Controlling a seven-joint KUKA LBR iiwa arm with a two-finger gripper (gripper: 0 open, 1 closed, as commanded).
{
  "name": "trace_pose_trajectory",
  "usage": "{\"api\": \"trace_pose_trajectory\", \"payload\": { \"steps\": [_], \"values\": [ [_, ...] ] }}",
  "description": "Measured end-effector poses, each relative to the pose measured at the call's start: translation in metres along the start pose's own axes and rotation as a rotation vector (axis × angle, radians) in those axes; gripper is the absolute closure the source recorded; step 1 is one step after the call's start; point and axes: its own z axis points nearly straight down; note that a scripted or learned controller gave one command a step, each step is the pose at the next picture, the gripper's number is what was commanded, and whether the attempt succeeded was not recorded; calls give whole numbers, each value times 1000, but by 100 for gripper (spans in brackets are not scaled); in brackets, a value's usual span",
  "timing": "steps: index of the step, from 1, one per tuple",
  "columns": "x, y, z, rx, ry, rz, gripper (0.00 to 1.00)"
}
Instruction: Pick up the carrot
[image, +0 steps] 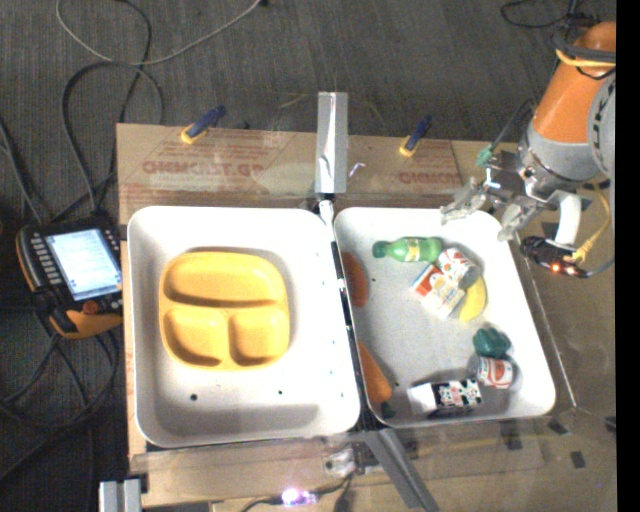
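Camera view: 1 carrot (373, 372), 2 bins (150, 300); claw (483, 205) spread wide, holding nothing.

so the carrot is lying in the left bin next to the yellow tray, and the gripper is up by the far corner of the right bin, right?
Not quite. The camera view shows the carrot in the right bin, along its left wall, not beside the yellow tray. The tray sits in the left bin. The gripper is indeed by the right bin's far corner.

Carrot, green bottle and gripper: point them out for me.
Carrot (373, 373), camera view, middle of its orange body.
Green bottle (408, 249), camera view, middle of its body.
Gripper (487, 212), camera view, between its fingertips.
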Motion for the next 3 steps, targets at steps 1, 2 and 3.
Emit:
{"api": "trace_pose_trajectory", "payload": {
  "steps": [1,2,3],
  "values": [
    [0,0,-9,1,-5,-1,100],
    [48,-54,142,-14,0,-441,100],
    [44,13,143,37,15,-737,100]
  ]
}}
